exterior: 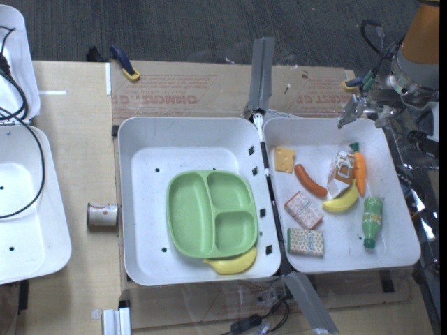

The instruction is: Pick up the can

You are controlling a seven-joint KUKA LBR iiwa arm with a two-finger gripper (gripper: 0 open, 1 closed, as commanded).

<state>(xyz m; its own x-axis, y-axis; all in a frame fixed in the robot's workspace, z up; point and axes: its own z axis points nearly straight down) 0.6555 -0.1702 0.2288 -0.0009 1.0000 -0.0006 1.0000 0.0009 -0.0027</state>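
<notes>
nothing is done yet: the can [103, 215] lies on its side on the worktop [77, 89], left of both bins, well apart from the claw [357, 109], whose state i cannot tell.

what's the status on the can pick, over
Gripper above right bin's far edge, holding nothing seen. Can on its side on bench, outside both bins, left of left bin. Both bins lie between arm and can.
</notes>
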